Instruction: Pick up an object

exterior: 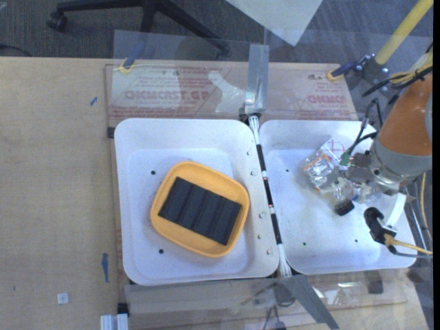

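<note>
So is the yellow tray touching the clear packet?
Apart. The camera view shows the tray in the left bin and the packet in the right bin.

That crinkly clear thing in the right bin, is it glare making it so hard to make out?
Partly: in the camera view the clear wrapper throws bright glints, its outline is soft, and the gripper overlaps its edge; the yellow tray in the left bin reads sharply by contrast.
</note>
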### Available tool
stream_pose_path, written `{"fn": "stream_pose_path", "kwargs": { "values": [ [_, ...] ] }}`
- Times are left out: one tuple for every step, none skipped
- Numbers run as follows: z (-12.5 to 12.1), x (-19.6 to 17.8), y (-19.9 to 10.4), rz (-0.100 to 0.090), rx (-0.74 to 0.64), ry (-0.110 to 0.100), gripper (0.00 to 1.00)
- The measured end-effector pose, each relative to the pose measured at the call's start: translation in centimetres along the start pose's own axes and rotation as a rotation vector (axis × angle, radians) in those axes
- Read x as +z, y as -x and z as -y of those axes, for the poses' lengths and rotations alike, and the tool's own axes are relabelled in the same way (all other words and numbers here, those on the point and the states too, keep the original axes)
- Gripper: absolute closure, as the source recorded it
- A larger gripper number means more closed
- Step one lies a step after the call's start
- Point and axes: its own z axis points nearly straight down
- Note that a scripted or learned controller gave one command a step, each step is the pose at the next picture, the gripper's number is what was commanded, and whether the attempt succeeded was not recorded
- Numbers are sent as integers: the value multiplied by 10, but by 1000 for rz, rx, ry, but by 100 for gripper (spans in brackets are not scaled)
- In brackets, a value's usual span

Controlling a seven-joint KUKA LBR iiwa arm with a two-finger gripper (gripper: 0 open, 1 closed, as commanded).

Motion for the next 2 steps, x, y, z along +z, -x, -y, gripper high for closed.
{"fn": "stream_pose_path", "kwargs": {
  "values": [
    [0,-12,-3,-5,-5,-1,100],
    [0,-12,-3,-5,-4,-1,0]
  ]
}}
